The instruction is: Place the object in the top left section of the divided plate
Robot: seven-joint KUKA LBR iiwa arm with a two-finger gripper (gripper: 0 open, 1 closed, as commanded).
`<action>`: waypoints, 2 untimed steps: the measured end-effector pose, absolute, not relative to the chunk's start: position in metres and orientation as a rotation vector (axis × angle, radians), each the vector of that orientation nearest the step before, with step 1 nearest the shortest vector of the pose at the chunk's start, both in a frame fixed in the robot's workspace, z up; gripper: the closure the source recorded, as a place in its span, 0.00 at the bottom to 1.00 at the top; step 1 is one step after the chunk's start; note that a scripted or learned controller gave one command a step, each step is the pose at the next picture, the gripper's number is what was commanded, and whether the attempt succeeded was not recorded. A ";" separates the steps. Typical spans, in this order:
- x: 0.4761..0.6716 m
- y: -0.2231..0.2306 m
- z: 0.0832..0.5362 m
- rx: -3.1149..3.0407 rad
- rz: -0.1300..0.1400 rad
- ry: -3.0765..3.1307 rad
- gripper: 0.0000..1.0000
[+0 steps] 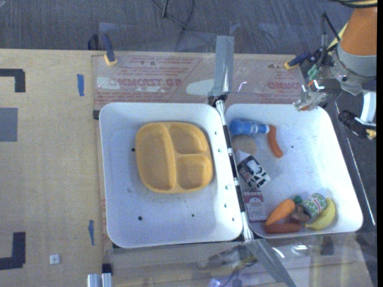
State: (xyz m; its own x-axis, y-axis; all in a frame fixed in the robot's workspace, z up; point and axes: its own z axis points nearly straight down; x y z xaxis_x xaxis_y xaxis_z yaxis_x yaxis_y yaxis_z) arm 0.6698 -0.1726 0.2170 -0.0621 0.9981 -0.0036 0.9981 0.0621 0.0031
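Observation:
A yellow divided plate (173,156) lies in the left bin (119,220). It has one long section on its left and two smaller ones on its right, all bare. The right bin (341,160) holds a blue bottle (247,127), a small orange sausage shape (274,142), a black and white packet (253,173), a red and white packet (255,208), a carrot (280,210), a brown sausage (282,226), a green-labelled item (313,205) and a banana (324,216). My gripper (305,102) hangs over the right bin's far right corner, apart from every object.
A metal divider (232,166) runs between the two bins. Clear plastic sheeting and an upright grey bar (223,64) stand behind them. Cables and clips (311,61) cluster near the wrist. Wooden benchtop (42,178) lies to the left.

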 end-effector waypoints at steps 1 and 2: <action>0.652 -0.115 0.147 2.015 0.000 2.411 1.00; 0.592 -0.031 0.183 1.643 0.000 2.680 1.00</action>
State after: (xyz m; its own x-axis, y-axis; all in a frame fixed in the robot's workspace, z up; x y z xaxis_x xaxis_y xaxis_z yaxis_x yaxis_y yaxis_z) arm 0.5923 -0.0308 0.1833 -0.4540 0.8910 0.0016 0.8910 0.4540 -0.0011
